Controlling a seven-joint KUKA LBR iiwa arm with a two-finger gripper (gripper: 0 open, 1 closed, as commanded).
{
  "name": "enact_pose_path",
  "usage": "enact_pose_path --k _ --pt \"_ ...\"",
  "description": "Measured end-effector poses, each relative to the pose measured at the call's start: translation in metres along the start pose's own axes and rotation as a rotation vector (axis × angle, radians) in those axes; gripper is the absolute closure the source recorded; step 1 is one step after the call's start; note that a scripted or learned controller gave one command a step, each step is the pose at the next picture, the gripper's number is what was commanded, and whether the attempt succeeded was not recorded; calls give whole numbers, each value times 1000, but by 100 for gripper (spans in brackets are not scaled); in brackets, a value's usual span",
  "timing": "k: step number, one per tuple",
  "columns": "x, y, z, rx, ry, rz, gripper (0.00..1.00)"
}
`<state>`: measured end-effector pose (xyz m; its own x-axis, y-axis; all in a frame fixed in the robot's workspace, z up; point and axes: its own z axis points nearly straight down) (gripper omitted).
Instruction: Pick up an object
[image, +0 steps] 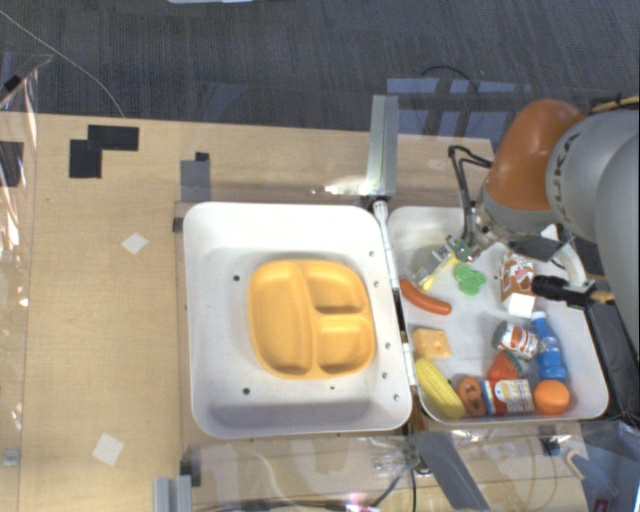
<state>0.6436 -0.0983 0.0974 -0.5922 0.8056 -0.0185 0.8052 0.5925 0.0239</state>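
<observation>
Now the end effector (447, 258) is reaching into the right bin (597, 370), its fingers looking narrowly parted and holding nothing, just beside a green toy (469, 278). Judging by this, it should be centring over the toy before closing.

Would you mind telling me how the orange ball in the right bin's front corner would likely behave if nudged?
The round orange ball would probably roll, though the blue bottle and the white bin wall close beside it should stop it quickly. It looks smooth, so the fingers might slip.
</observation>
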Motion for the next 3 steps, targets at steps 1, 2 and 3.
enact_pose_path --k 1,2,3 --pt "-44 3 -48 13 7 -22 0" --pt "-25 -40 -154 9 2 17 0" --pt "-19 -47 -8 29 19 245 0"
